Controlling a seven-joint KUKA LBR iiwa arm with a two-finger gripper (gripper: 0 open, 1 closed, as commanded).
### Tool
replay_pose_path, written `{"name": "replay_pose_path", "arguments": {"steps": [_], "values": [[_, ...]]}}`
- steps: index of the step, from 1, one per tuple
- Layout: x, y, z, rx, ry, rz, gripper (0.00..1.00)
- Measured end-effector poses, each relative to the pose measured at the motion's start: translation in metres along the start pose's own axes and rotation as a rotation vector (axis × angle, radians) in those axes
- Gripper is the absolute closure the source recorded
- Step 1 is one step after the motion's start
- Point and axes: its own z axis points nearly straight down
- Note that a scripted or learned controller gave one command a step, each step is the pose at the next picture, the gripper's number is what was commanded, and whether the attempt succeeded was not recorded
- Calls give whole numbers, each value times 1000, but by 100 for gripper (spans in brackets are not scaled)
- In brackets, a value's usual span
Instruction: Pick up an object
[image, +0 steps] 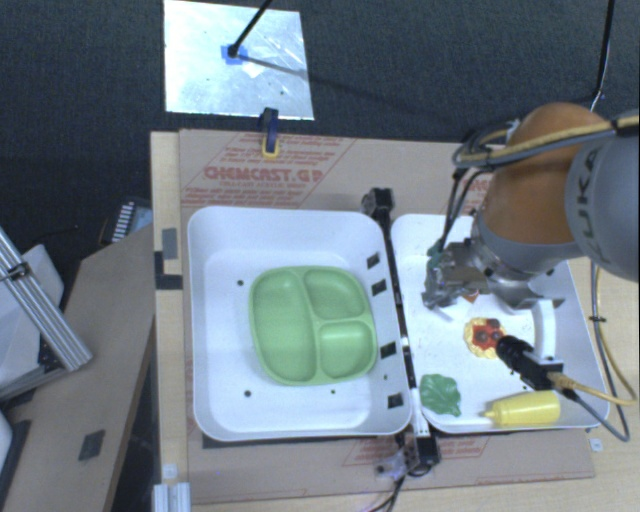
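gripper (443, 285) low in right bin (420, 350); finger state can't tell; orange-red toy (484, 335) just beside, lower right, apart

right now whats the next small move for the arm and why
Probably a short shift toward the small orange and red toy, then a descent. The end effector sits over bare floor of the right white bin, with the toy just beside it, nearer than the green leafy piece or yellow squeeze bottle.
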Motion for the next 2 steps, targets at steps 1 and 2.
{"name": "replay_pose_path", "arguments": {"steps": [1, 2], "values": [[48, -5, 1, 1, 0, 1, 100], [100, -8, 15, 3, 0, 1, 100]]}}
